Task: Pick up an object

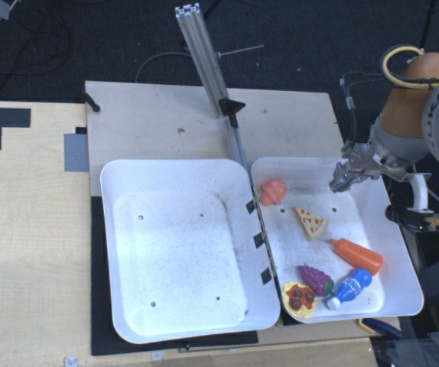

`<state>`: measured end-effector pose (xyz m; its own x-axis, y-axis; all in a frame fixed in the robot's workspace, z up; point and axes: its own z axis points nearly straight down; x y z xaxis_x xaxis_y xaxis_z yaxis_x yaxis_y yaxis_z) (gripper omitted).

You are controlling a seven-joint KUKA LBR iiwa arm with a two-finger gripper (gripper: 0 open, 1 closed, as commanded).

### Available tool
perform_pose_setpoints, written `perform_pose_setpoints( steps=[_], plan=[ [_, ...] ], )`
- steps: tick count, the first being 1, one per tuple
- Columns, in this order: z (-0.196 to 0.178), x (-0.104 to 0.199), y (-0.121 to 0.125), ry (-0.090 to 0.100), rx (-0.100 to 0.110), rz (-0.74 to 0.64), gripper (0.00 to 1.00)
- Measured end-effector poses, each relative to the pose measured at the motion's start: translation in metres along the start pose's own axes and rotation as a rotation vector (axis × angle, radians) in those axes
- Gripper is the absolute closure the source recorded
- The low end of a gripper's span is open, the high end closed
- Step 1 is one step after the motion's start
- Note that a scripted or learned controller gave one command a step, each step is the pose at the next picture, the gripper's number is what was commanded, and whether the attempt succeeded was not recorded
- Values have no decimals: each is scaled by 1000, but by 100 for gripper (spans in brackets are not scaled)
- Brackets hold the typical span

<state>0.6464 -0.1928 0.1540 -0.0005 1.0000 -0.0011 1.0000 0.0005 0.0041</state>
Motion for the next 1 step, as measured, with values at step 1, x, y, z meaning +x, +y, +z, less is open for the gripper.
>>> perform_pose_setpoints(
  steps=[1],
  plan=[
    [-55, -9, 4, 0, 0, 0, 100]
  ],
)
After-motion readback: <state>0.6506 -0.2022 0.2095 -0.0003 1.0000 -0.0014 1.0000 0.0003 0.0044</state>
